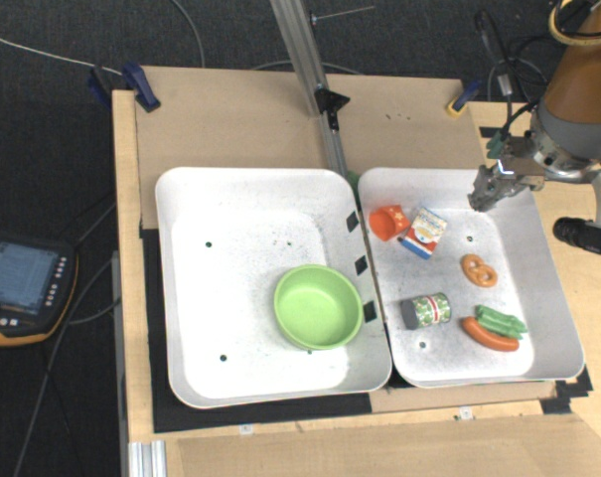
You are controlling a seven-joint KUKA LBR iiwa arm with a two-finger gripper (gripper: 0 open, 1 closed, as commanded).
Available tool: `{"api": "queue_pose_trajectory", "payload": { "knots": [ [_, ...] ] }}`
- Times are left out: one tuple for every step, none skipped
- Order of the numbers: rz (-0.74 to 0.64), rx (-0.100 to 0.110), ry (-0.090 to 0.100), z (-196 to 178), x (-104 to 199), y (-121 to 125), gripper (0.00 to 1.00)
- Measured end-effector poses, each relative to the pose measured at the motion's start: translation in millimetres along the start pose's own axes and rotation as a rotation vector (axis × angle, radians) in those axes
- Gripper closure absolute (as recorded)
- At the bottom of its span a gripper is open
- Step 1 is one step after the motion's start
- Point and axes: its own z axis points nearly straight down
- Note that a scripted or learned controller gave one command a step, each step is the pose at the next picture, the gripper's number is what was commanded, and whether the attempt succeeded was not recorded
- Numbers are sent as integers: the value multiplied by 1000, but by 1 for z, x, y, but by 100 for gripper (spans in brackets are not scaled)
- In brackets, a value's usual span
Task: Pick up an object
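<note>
The right bin [538,296] holds several small objects: an orange-red cup [386,223] on its side, a white carton with a red and blue label [424,233], a pretzel [478,270], a small can with a red and green label [426,311], and a carrot with green leaves [494,327]. My gripper [485,194] hangs over the bin's far right part, above and to the right of the carton, with nothing visibly between its fingers. A green bowl [318,307] sits in the left bin [211,217] near its right wall.
A metal pole [305,53] slants down to the divide between the bins. Blue clamps [141,87] grip the board's far corners. A handheld pendant [22,286] lies off the bench to the left. Cables run at the far right.
</note>
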Motion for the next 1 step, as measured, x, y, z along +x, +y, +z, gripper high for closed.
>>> {"api": "queue_pose_trajectory", "payload": {
  "knots": [
    [0, 1, 0, -38, 0, 1, 100]
  ]
}}
